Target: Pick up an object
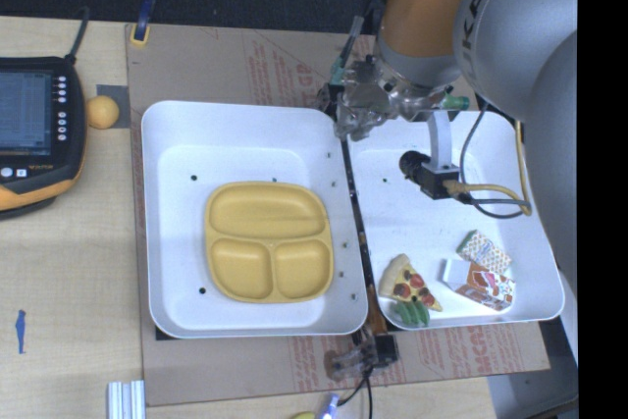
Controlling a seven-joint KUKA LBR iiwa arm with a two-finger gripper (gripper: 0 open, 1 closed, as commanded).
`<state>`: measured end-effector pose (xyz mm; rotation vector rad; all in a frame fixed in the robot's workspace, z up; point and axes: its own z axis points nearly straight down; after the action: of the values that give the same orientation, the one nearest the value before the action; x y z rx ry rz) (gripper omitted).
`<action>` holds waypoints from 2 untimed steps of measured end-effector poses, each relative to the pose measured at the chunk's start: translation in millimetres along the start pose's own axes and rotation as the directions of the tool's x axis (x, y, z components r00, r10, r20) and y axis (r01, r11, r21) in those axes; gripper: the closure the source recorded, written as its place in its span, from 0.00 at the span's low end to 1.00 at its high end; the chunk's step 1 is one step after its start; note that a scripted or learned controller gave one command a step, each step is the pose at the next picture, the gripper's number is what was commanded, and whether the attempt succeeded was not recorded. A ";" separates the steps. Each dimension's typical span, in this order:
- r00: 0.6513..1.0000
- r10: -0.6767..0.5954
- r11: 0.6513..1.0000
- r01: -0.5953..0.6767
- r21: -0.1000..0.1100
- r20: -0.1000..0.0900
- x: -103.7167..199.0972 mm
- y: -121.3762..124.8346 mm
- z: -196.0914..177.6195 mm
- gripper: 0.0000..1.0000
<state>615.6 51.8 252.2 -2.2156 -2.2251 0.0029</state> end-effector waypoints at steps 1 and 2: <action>1.000 -0.002 1.000 0.002 0.000 0.000 81.4 3.0 6.1 1.00; 1.000 0.000 1.000 0.000 0.004 0.002 46.2 29.4 140.4 1.00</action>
<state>644.5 98.1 111.6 -2.2145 -2.2244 0.0099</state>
